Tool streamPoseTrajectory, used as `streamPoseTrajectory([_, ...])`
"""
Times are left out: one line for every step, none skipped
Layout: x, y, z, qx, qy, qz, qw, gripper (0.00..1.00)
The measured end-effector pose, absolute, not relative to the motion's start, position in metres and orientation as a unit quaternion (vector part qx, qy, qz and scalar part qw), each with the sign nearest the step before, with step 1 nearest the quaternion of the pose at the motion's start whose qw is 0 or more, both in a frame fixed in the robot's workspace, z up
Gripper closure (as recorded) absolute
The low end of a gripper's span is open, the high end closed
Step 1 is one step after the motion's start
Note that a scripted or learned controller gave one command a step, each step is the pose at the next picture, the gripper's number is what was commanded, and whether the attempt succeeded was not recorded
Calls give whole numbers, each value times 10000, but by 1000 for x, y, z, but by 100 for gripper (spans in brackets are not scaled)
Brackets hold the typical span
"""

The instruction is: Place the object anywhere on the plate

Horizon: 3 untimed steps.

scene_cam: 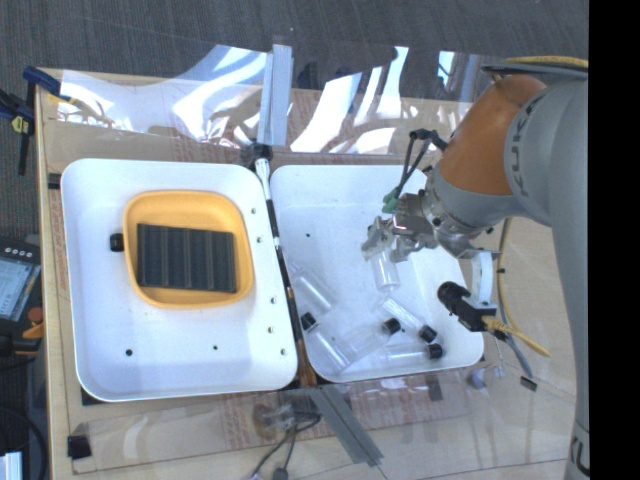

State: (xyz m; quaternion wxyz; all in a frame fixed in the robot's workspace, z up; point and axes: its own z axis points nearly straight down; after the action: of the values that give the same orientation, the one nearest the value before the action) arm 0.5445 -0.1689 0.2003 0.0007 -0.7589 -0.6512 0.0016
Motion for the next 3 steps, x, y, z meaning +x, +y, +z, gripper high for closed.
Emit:
streamPoseTrajectory([482,-142,162,-7072,-7070,15,28,100])
streamPoseTrajectory([533,-57,205,-6777,-7353,11,18,100])
streamPoseTrajectory([611,-14,194,-6064,-7951,9,12,100])
